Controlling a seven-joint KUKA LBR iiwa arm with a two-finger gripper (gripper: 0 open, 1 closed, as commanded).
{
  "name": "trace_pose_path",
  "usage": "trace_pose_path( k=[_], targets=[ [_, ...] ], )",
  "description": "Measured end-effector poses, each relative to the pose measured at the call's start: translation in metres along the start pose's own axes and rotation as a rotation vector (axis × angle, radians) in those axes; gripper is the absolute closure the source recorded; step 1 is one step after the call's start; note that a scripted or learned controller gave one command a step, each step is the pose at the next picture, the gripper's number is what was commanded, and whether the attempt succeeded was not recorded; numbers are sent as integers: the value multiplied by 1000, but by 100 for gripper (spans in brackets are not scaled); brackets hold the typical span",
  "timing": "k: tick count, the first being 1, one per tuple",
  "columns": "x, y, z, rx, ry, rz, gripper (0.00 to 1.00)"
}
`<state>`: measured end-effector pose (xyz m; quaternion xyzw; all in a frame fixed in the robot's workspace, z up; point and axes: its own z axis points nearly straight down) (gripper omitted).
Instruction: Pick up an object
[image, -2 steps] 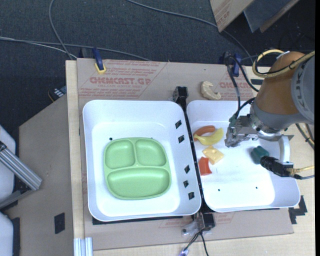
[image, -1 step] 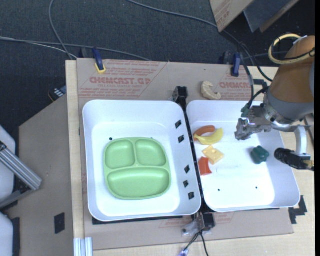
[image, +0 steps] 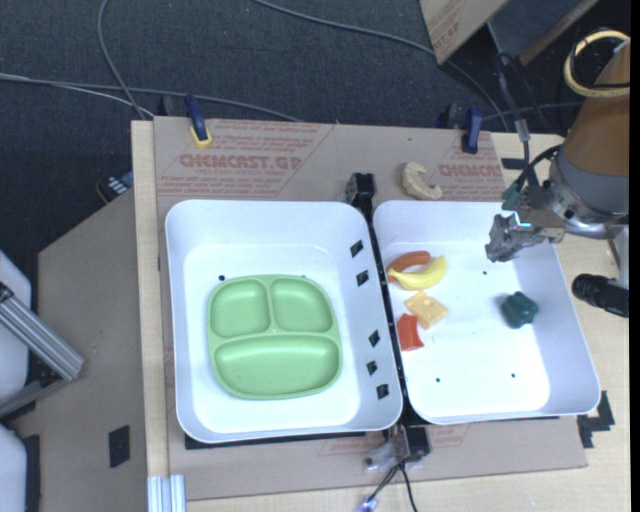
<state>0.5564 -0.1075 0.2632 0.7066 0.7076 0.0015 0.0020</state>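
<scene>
Over the right bin (image: 560, 330) hover the fingers (image: 503, 246), open or closed I cannot tell

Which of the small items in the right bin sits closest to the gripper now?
The dark green piece, lying alone just below the gripper. The banana, yellow block and red piece cluster by the bin's left wall.

On the cardboard sheet (image: 262, 158) under the bins you can read red printed letters, "CHEMCAST GP", above the left bin (image: 185, 240). The same red print stands again at the right, above the right bin (image: 560, 300), but there you can read only a part of it.
</scene>
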Motion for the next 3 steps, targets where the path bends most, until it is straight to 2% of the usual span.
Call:
trace_pose_path(
  k=[1, 2, 3],
  targets=[
    [45, -7, 8, 8, 3, -3, 100],
    [88, -2, 22, 9, 3, -2, 100],
    [149, -1, 21, 5, 3, -3, 100]
  ],
)
